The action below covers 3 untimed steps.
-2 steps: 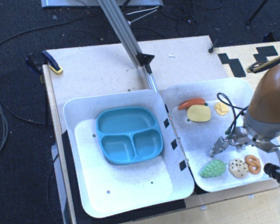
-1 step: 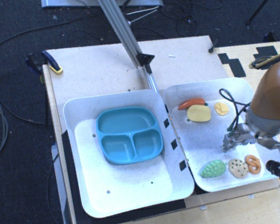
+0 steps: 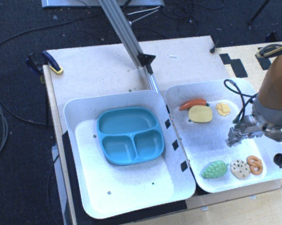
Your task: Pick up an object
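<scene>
Bench [image 3: 99, 68] w/ two shallow white bins side by side. Left bin [image 3: 90, 193] holds a blue divided tray [image 3: 131, 135], three compartments, sitting toward the bin's upper middle. Right bin [image 3: 207, 142] holds the small stuff: yellow roundish item [image 3: 201, 114] near the top, touching a red-orange piece [image 3: 192, 103] just behind it; small pale-yellow item [image 3: 223, 108] just to its right; along the bottom edge a green bumpy item [image 3: 214, 170], a speckled cookie-like disc [image 3: 238, 169] and a pretzel [image 3: 255, 164], the last two touching. No brands, labels or writing legible on any of them.

Arm [image 3: 280, 91] comes in from the right, orange band above grey wrist. Gripper [image 3: 235, 136] sits over the right bin's right-centre, between the pale-yellow item and the cookie, apart from both. Nothing seen between its tips; open vs closed – can't tell at this res.

Silver pole [image 3: 122, 27] slants across the bench top.
</scene>
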Each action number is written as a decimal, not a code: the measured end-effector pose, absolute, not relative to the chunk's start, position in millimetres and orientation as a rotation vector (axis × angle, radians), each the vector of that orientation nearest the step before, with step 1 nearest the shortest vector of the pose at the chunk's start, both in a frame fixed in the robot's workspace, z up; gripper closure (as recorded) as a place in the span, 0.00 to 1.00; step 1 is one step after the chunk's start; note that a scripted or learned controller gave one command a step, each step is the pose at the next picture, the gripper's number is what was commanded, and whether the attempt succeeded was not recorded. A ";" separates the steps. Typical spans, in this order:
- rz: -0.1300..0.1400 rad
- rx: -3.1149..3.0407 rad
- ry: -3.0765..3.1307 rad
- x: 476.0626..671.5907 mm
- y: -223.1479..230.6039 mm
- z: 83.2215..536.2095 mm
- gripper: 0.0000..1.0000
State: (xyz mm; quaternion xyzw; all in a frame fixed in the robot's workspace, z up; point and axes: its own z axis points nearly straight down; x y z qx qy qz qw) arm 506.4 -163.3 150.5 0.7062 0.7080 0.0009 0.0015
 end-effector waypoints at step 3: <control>0.000 2.216 2.228 504.3 -130.9 252.0 1.00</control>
